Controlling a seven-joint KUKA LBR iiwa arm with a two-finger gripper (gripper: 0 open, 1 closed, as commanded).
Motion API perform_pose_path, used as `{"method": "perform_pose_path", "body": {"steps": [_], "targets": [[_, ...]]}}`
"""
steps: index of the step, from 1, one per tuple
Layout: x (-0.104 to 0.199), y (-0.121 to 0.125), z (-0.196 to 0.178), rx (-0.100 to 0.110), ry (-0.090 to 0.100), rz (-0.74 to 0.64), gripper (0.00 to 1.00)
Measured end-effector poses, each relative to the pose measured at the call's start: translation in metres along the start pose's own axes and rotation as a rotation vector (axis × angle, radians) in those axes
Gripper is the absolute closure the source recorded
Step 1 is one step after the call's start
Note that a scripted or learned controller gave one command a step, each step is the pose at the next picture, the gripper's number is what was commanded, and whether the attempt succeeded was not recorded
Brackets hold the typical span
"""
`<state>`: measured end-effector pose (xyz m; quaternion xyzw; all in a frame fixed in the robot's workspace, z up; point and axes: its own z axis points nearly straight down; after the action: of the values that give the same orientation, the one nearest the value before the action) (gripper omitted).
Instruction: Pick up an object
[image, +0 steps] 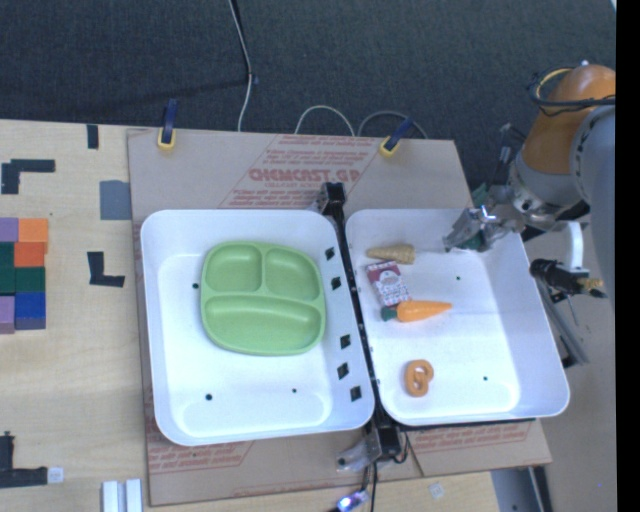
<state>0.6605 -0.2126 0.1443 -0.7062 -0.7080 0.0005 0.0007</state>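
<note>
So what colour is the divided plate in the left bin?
Light green, seen clearly in the camera view: the plate lies in the left bin.

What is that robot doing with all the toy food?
The robot arm reaches in from the right, and its end effector sits over the far corner of the right bin. It is meant to pick something up. A carrot, a pretzel, a small packet and a tan piece lie loose there. A green plate sits in the left bin.
</note>
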Motion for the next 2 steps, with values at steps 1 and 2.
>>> {"method": "perform_pose_path", "body": {"steps": [1, 2], "targets": [[-0.007, -0.001, -0.055, 0.0, 0.0, 0.0, 1.0], [-0.006, 0.0, -0.073, 0.003, 0.001, 0.0, 1.0]]}}
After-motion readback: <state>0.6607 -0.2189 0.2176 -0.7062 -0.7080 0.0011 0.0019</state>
